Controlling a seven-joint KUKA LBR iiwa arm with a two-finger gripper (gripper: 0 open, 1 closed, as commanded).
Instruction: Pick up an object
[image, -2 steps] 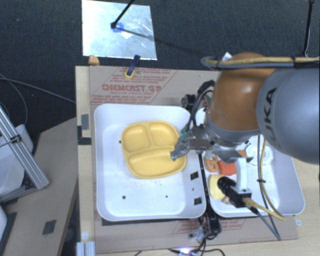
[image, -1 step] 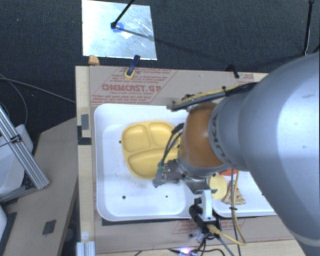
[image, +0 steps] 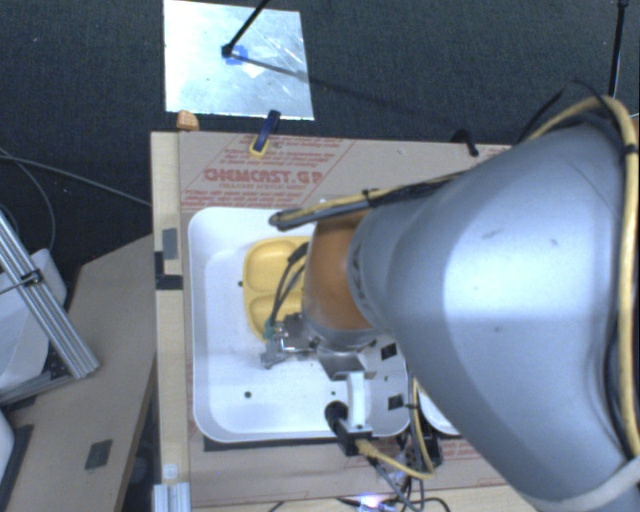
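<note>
A pale yellow object (image: 267, 282) lies in the left white bin (image: 215, 400), toward its upper middle. My arm covers its right side. The gripper (image: 272, 354) reaches down just below the yellow object, over the bin floor, under the orange band (image: 330, 280) of the wrist. The arm's grey body hides most of the bin's right half.
The bench board (image: 270, 170) carries red lettering behind the bin. A blue-and-yellow clip (image: 264, 134) sits at its far edge. A shiny metal sheet (image: 238, 58) lies on the dark floor beyond. A sliver of the right bin (image: 432, 412) peeks out under the arm.
</note>
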